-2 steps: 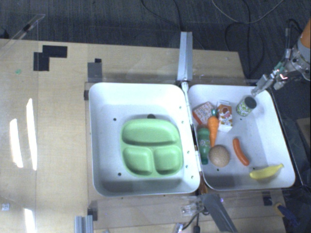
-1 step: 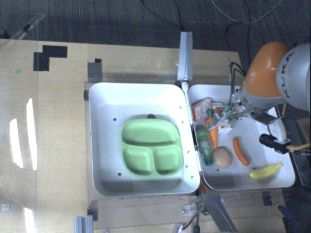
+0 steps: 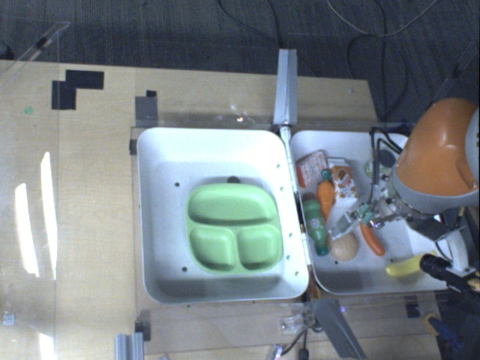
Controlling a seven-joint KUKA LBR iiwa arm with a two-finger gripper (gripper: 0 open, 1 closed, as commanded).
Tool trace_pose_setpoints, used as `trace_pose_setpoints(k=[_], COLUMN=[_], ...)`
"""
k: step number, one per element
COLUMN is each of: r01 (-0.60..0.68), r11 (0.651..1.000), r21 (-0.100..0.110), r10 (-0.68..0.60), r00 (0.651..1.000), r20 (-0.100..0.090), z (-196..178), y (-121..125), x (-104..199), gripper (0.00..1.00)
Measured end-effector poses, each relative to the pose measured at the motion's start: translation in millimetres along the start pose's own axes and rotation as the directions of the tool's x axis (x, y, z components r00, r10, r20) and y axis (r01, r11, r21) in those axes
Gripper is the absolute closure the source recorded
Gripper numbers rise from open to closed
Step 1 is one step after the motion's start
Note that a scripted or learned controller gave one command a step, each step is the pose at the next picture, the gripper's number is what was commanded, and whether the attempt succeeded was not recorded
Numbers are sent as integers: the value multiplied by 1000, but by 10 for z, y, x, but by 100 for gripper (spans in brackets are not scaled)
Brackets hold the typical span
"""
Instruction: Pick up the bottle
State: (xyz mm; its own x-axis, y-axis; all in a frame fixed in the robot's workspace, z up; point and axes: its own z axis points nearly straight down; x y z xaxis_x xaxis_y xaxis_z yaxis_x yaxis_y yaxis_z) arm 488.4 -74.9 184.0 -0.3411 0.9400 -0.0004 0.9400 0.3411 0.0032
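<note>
Light wood bench (image 3: 75, 223). Two shallow white bins sit on it side by side, touching along a shared edge: left bin (image 3: 161, 201), right bin (image 3: 352, 280). Black tape marks (image 3: 73, 87) on the far left of the bench. Metal bracket (image 3: 286, 88) at the far edge, where the bins meet.

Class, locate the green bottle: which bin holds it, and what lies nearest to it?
The green bottle lies in the right bin, against its left wall, just left of the carrot and the round brown item.
</note>
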Motion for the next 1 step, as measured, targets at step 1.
trace_pose_setpoints(k=[1], r01=[-116], r11=[993], r21=[0], r10=[116], r00=[993], r20=[0], z=[3], y=[256], x=[173], gripper=[0])
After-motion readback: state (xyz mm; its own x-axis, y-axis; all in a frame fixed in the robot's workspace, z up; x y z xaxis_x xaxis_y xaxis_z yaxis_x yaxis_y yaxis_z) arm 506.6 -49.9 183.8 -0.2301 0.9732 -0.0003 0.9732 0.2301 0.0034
